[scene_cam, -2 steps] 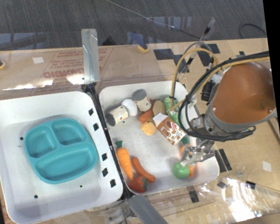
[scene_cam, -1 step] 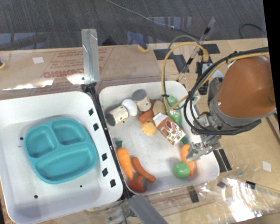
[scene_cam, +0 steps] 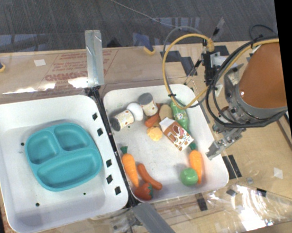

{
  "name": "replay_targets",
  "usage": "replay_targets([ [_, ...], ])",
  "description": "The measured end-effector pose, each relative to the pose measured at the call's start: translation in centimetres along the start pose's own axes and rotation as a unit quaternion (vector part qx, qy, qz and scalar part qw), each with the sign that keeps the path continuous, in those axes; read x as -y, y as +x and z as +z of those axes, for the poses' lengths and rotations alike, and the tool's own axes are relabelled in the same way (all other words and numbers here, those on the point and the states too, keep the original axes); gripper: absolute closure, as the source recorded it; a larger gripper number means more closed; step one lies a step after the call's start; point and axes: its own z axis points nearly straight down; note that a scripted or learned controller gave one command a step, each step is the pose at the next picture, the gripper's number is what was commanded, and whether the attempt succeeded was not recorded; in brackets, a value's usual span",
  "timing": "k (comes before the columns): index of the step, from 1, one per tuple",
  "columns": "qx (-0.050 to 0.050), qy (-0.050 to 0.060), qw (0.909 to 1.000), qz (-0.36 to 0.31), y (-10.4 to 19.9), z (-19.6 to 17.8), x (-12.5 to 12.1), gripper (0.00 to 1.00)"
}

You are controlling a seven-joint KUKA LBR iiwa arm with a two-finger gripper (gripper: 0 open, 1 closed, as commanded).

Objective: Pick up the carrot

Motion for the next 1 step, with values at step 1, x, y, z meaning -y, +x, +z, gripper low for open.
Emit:
replay_targets([
  [1, -0.005, 0.002, 0.9867, -0.163, -0.66, 11.40, 0.42, 1.00],
])
